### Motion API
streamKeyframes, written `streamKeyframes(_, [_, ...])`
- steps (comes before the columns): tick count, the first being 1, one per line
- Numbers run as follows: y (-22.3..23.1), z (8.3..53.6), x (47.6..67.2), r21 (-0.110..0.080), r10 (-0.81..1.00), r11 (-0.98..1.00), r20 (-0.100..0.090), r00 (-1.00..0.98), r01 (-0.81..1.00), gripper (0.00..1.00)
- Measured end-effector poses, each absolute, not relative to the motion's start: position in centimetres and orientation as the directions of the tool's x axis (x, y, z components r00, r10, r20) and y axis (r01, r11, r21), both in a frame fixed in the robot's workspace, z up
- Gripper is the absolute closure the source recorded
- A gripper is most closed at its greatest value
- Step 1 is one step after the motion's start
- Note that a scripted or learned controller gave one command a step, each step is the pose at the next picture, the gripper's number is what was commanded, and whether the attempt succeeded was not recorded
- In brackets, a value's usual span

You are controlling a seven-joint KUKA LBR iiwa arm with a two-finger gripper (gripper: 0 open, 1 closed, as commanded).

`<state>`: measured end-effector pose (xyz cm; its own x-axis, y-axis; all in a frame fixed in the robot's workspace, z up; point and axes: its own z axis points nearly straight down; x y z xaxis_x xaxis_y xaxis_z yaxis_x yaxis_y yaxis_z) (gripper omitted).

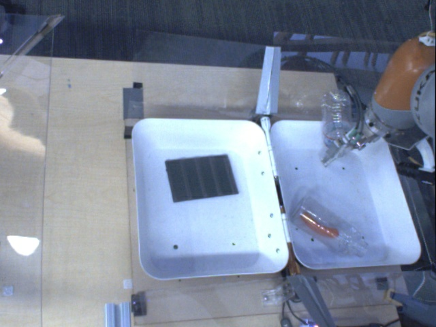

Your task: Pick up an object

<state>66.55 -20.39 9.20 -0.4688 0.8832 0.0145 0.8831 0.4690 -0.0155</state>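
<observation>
Pale wood bench [75, 203] bears two white bins [204, 268], dark floor [170, 5] behind

Bright, even light; glare at left

Looks to me like robotics lab test cell. Pale wood bench [82, 182], two shallow white bins: one [381, 244] directly under pincer [340, 148], other [157, 251] well to its left. Metal divider post [268, 80] up-left of pincer, brackets bolted to bench, loose cables [320, 63] behind it, clear safety panel [24, 53] far left.
</observation>
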Motion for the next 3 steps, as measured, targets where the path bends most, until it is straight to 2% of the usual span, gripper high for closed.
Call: streamKeyframes(3, [-20.54,9.32,66.50,-0.016,0.863,0.506,0.012,-0.505,0.863,0.00])
